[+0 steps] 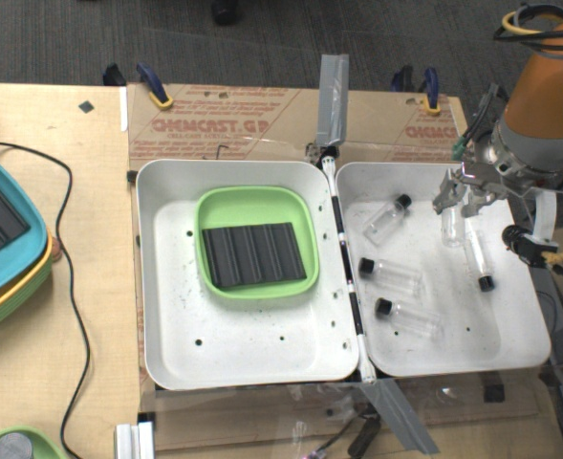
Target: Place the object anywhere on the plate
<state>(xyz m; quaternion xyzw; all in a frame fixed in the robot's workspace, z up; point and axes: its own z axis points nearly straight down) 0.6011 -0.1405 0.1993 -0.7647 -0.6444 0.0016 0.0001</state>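
1. Two shallow white bins sit side by side on the bench. The left bin [166,285] holds a green plate [257,208] with a dark ribbed insert [255,254] lying flat in its middle.

2. The right bin [510,338] has several clear plastic vials with black caps scattered around. One vial [386,215] lies tilted near the top left of that bin, another [393,275] is around the middle, a third [410,319] sits lower down, and one more [478,256] lies over toward the right side.

3. The arm comes in from the right (orange band up top, grey below), and the gripper [456,199] hangs over the upper right part of the right bin.

4. There's a clear vial [451,226] hanging upright right at the fingers, and it looks pinched between them, so I'd say the gripper is clamped on it. It's see-through, so the outline is a bit faint.

5. That held vial is above the right bin, well apart from the green plate, with the divider between the bins in between.

6. Off to the left on the wooden bench there's a teal tray [9,223] stacked on other coloured trays, with a black cable [71,285] looping past it.
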